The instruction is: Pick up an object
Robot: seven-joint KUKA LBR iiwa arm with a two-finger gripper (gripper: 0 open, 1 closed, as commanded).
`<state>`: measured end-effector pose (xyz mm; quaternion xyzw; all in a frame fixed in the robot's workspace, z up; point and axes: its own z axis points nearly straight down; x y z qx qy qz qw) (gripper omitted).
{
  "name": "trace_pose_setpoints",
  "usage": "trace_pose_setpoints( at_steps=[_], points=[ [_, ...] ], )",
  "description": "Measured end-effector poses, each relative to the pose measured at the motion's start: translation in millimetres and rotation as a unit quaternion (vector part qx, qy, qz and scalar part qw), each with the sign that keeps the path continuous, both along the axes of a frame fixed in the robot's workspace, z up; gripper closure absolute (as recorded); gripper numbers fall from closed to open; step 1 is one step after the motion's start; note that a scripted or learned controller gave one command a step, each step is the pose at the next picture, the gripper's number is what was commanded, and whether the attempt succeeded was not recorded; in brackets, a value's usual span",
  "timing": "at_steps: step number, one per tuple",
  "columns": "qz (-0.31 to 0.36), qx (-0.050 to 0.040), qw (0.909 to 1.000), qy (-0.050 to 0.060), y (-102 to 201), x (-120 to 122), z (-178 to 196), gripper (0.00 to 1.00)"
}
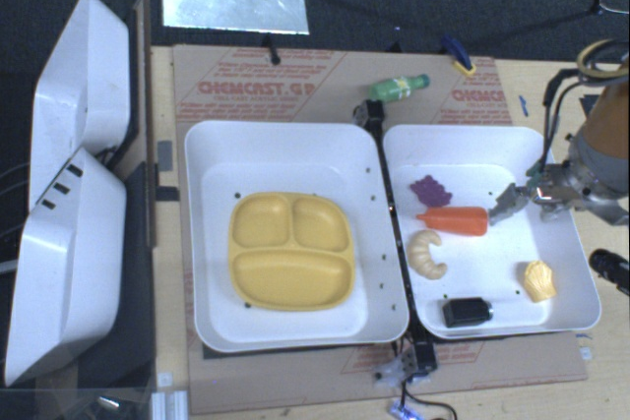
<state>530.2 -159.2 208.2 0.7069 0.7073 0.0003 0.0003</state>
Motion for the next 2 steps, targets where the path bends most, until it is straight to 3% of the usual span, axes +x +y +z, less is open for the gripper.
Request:
trace_pose_setpoints(
  at_steps=[1,2],
  points=[
    [0.002,-0.0004,1.0000,-0.003,24,35,62,0.00],
    [-0.001,0.0004,1.0000,0.003,2,52,-18,0.00]
  ],
)
